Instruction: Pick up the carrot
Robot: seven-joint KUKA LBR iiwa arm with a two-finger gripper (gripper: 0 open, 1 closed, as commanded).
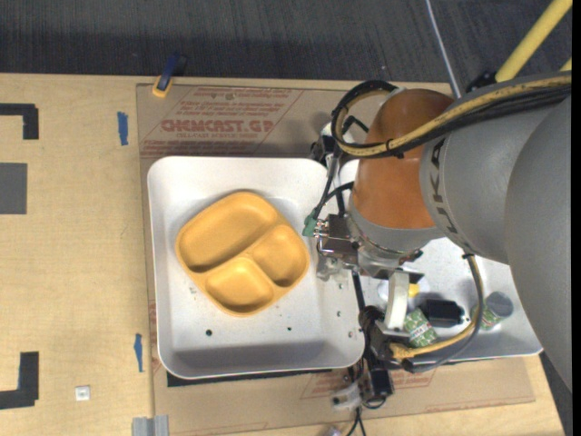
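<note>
- The left bin point(171, 334) is a shallow white tray with rounded corners and a smooth, slightly shiny floor that has a few small dark specks on it.
- In it lies a yellow-orange plate point(241, 252), glossy, with soft rounded edges. Raised ridges divide it into three compartments, and it sits turned at an angle to the bin walls.
- The right bin point(513, 339) is made the same way and touches the left bin along one side. The arm point(490, 180), grey with an orange band, covers most of it.
- A small round grey-green thing point(496, 309) rests near the right bin's far-right part; I cannot tell what it is.
- I cannot tell where the carrot lies.
- The end effector point(368, 260) hangs over the seam between the two bins, under the wrist; I cannot tell whether it is wide or narrow, or whether it holds anything.
- Both bins stand on a brown sheet point(227, 107) printed in red with "CHEMCAST" and "GP"; the smaller lines above are too fine to read.
- The sheet lies on a pale tan counter point(73, 271) that carries black corner marks, strips of blue tape point(123, 127) and a blue-and-yellow clip point(168, 73).
</note>
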